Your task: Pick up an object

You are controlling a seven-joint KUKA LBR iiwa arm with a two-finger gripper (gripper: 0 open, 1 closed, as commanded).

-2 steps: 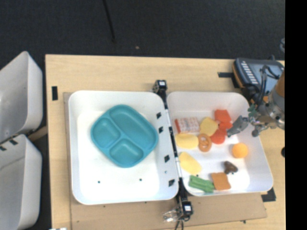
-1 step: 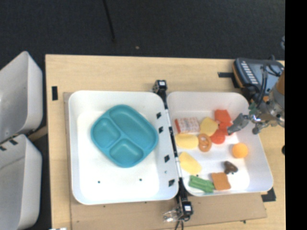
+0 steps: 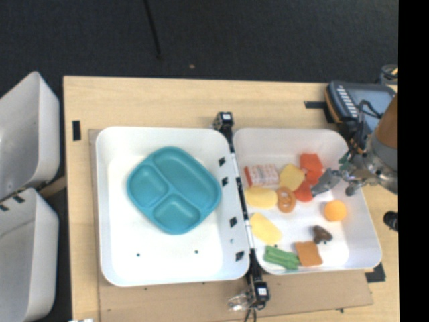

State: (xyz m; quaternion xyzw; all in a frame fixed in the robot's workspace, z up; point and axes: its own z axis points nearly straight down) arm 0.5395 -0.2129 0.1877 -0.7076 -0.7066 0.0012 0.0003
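Two white bins sit side by side on the desk [image 3: 80,106]; the left bin [image 3: 114,260] carries a teal divided plate [image 3: 174,189]. Toy foods crowd the right bin [image 3: 362,247], an orange ball [image 3: 335,210] near its right edge. From that edge the arm [image 3: 385,136] reaches in, its gripper [image 3: 335,181] low beside a red block [image 3: 310,163]; I cannot tell how the jaws stand.

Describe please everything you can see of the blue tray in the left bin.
The blue tray is a teal, rounded-square plate, plastic by its look, with three sunken compartments: one large and two smaller. It lies flat and face up on the floor of the left bin, turned at a slant to the bin's walls, near the middle. Nothing lies in it or touches it besides the bin floor. It looks clean and whole.
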